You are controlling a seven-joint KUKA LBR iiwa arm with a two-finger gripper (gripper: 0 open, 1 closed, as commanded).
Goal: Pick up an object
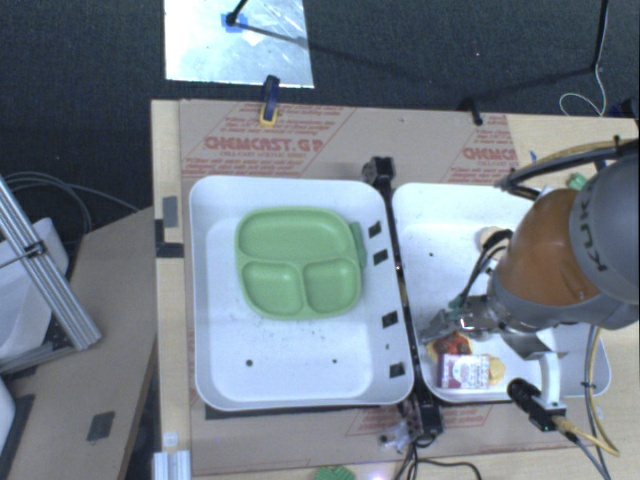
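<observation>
Hand [447, 320] hangs low in the right bin [440, 218], grip state impossible to tell; a small packet [470, 370] lies just below it.

A pale green plastic tray with three compartments [299, 264] lies flat in the left white bin [215, 368], sitting toward twelve o'clock of its floor, open side up, one long compartment across the top and two smaller ones below. Over in the right white bin [430, 218], down at six o'clock, a small flat packet with a maroon and white label [470, 371] rests near the front wall, and a red and yellow item [452, 346] touches its eleven o'clock corner.
</observation>
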